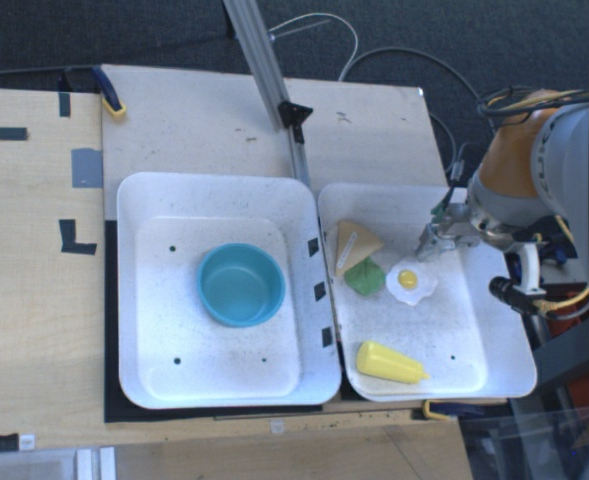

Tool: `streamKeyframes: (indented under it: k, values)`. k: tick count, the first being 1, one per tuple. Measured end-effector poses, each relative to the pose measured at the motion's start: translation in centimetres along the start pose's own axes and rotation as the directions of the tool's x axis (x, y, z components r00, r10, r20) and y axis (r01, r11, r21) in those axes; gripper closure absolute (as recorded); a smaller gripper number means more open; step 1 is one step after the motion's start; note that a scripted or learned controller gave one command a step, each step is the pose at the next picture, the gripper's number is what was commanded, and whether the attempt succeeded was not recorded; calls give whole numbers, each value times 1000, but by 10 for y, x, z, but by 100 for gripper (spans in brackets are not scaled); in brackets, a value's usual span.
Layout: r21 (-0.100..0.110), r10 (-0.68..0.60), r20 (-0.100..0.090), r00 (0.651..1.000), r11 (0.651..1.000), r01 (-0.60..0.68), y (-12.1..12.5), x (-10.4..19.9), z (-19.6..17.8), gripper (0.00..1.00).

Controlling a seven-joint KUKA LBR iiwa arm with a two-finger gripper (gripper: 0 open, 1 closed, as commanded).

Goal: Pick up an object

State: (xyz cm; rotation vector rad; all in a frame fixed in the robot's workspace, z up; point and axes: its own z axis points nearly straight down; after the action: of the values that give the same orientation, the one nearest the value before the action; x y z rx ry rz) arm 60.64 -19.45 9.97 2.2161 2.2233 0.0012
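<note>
In the right bin [494, 363] lie a fried egg toy [409, 282], a green leafy piece [366, 277], a tan wedge [355, 241] and a yellow corn-like piece [388, 363]. My gripper [434, 240] hangs over the bin's upper right part, just up and right of the egg. Nothing shows between its tips. The arm comes in from the right, grey with an orange band [509, 158]. A blue bowl [240, 284] sits in the middle of the left bin [149, 203].
A slanted metal bar [264, 58] with a black clamp [295, 114] runs down to the seam between the bins. Cables loop on the bench behind the right bin. Tape marks dot the wooden surface at the left.
</note>
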Motion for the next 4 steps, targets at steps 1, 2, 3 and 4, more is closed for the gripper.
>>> streamKeyframes:
  k: [1, 2, 3, 4]
  values:
    - [-3, 1, 0, 1000, 1000, -1, -2, 1, -63, 100]
    - [-4, 1, 1, 1000, 1000, -1, -3, 2, -127, 100]
    - [-1, 1, 0, 1000, 1000, -1, -2, 3, -163, 100]
    - [3, -3, -3, 1000, 1000, 3, -8, 53, -168, 100]
